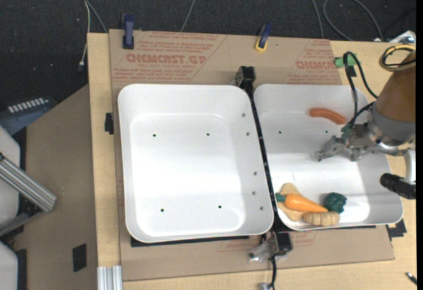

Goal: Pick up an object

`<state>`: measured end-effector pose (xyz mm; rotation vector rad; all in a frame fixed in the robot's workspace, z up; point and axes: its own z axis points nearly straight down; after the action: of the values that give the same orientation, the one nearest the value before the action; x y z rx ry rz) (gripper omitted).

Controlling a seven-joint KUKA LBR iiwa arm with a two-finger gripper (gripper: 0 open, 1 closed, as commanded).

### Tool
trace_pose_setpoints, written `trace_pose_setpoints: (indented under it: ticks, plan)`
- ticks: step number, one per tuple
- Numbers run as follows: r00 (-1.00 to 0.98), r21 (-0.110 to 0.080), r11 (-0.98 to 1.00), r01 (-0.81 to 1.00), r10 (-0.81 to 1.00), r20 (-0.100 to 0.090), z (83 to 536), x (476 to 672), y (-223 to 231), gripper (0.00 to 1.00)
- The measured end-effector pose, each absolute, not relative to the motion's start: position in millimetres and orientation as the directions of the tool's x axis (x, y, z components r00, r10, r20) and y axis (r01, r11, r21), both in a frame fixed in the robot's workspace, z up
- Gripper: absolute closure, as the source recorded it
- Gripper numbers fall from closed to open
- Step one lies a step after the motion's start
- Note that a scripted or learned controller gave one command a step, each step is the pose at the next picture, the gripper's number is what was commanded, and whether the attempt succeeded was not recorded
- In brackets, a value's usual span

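Note:
In the right bin (291,150) lie several toy foods. An orange sausage (327,114) rests near the far wall. At the near wall sit an orange carrot (301,203), a dark green piece (335,201) and a beige lumpy piece (320,218), close together. My gripper (332,148) hangs low over the bin's right half, between the sausage and the carrot group. It is open with nothing between its fingers. The grey arm with its orange band (400,100) comes in from the right.
The left bin (132,150) stands beside the right one, their rims touching along a black divider (259,143). Both rest on a cardboard sheet (172,57) held by clamps (127,31) at the far edge. A black cable (353,77) loops near the arm.

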<state>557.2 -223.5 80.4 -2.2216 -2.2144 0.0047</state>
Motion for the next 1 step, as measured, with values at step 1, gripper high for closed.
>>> trace_pose_setpoints:
  ticks: [1]
  plan:
    - [-0.002,0.004,0.002,1.0,1.0,-0.001,85.5,622.9,-223.4,0.0]
